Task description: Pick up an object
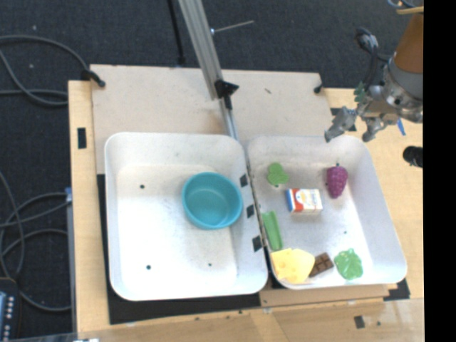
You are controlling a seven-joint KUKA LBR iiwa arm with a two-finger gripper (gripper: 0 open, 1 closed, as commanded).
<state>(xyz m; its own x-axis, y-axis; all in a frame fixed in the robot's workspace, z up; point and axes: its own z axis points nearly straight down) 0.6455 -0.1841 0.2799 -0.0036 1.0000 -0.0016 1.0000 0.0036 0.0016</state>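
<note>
At right bin's [370,191] 1 o'clock | gripper [354,126] hovering, spread wide, empty | risking clipping rim while descending toward grapes [336,179]

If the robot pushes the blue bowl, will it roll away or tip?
Probably neither. The blue bowl sits upright and looks low and wide, so it would likely slide across the left bin. It looks like plastic, so probably light.

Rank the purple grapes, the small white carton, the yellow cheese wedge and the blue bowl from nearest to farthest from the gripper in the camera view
From the gripper at the right bin's top right edge:
1. Purple grapes, just below it in the right bin.
2. Small white carton, mid right bin.
3. Yellow cheese wedge, that bin's bottom edge.
4. Blue bowl, in the left bin, only slightly farther than the cheese.
</note>
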